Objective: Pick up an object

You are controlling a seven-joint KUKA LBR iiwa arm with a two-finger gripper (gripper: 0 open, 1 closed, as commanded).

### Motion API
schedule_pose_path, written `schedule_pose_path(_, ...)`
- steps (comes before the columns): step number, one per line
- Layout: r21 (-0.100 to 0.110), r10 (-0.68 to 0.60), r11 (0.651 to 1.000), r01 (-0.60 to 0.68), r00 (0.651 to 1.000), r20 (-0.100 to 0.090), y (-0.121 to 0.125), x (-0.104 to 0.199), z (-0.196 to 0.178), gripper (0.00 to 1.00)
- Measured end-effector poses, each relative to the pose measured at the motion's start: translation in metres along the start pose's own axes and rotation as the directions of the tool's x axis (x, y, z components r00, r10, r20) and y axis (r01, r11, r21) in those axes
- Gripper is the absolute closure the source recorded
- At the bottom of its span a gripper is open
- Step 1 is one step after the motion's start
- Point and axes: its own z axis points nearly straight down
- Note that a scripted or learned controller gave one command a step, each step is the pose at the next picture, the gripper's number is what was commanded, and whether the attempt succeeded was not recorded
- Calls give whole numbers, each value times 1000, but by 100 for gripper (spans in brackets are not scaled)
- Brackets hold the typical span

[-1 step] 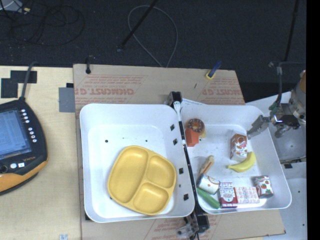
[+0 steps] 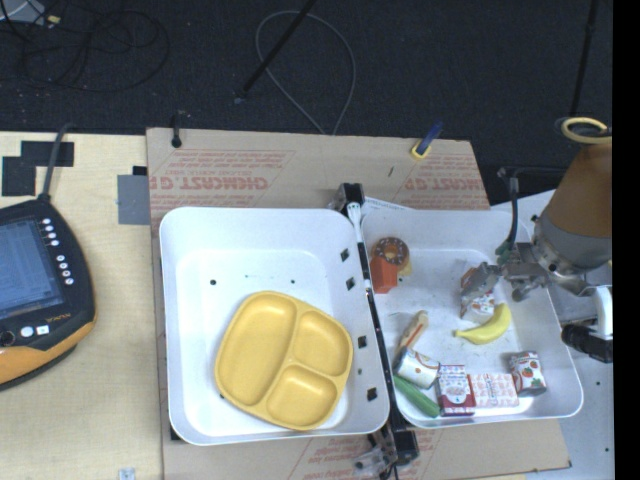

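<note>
The banana (image 2: 486,326) lies in the right bin (image 2: 570,393), at three o'clock from the doughnut (image 2: 389,254). The gripper (image 2: 484,283) hangs just above it at twelve o'clock; its state I cannot tell. Nothing looks lifted yet: closing in, grasping and raising remain. The yellow plate (image 2: 282,359) sits in the left bin (image 2: 190,268).

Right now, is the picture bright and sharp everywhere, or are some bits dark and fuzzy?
In the camera view, the white bins look bright and evenly lit; the yellow tray is clear; the top of the picture is dark; the gripper near the banana looks soft and hard to make out.
</note>
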Motion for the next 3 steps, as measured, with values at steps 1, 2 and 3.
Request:
schedule_pose_path(1, -7, 3, 1000, -3, 1000, 0, -51, -7, 52, 0)
schedule_pose_path(2, -9, 7, 1000, -7, 1000, -2, -49, -9, 39, 100)
schedule_pose_path(3, -15, -9, 1000, 9, 1000, -1, -24, 85, -32, 100)
